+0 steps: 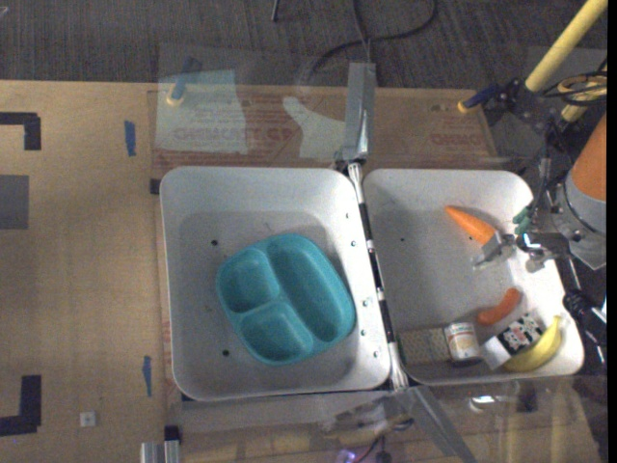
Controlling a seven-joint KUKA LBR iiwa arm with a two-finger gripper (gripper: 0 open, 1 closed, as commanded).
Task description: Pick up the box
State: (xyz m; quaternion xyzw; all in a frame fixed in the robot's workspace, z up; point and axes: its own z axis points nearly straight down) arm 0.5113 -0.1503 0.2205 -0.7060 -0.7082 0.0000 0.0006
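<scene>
The box (518, 336) is small and white with black and red print. It lies near the front right corner of the right bin (424, 201), between a can (462, 340) and a banana (542, 347). My gripper (503, 251) hovers over the right side of that bin, well behind the box and just right of an orange carrot (469, 223). It is open with nothing between its fingers. The arm's orange band (590, 167) shows at the right edge.
A second orange piece (499, 306) lies between the gripper and the box. The left bin (193, 210) holds a teal divided plate (284, 298). A metal divider (371, 278) separates the bins. Clamps and cables crowd the far right.
</scene>
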